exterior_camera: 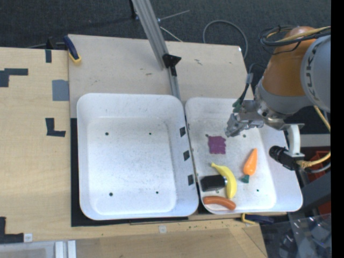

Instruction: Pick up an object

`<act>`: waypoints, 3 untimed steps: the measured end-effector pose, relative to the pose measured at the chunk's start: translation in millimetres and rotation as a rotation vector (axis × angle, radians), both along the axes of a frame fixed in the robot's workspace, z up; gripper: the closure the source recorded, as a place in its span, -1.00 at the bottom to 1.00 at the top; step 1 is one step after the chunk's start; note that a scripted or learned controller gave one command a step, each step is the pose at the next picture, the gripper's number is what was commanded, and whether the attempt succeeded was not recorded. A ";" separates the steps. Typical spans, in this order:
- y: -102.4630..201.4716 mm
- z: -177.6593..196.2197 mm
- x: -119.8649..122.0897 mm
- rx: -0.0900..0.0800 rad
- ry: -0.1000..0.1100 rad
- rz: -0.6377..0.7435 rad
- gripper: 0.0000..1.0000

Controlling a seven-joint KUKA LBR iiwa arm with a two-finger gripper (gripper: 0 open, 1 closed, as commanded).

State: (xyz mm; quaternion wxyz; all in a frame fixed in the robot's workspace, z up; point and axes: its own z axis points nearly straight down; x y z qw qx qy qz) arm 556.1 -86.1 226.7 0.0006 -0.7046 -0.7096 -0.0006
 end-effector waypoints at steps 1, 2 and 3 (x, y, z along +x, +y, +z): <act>51.1 8.4 12.0 0.000 0.001 0.000 1.00; 100.2 15.5 25.7 0.000 0.000 0.000 1.00; 147.0 1.4 47.1 -0.001 0.002 -0.001 1.00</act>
